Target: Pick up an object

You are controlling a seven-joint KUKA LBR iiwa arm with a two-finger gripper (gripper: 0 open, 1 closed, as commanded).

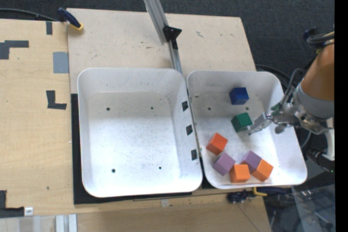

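— Gripper (260, 125) status?
— My metal two-finger gripper sits low in the right white plastic bin (283, 168), tips just beside the small green foam cube (241, 121). Jaw state: cannot tell.
— Other objects?
— Blue foam cube (238, 95) behind it. Orange cube (217, 144) near bin centre; purple and orange cubes clustered at front (239, 164). Left white bin (87, 117) alongside.

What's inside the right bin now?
The right bin holds seven cubes: blue, green, three orange, two purple. The claw covers part of the green cube.
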